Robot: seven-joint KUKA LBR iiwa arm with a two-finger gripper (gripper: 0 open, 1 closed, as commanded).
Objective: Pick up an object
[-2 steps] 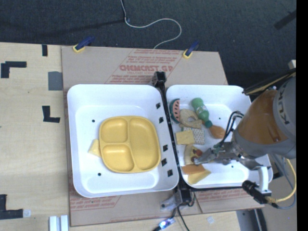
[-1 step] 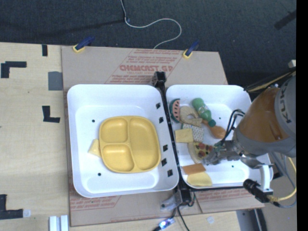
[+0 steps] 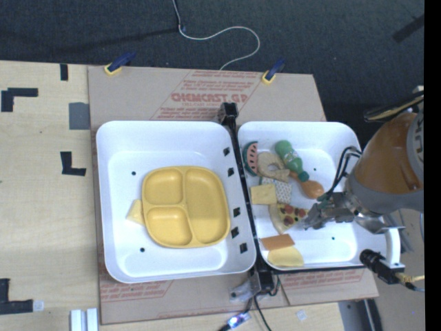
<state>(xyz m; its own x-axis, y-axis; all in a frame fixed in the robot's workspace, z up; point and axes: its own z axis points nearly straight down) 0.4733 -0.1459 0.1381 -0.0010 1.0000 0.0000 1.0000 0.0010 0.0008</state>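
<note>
fingers [image 3: 318,216] low in the right bin [image 3: 331,250], perhaps touching toy food [image 3: 289,216]

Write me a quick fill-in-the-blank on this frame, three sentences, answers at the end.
1. The yellow divided plate lies in the ____ bin.
2. The plate has ____ compartments.
3. The claw is over the ____ bin, beside the pile of toy food.

Missing words: left; three; right

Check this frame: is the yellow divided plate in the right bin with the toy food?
No, the yellow divided plate lies in the left bin, while the toy food is piled in the right bin.
</note>
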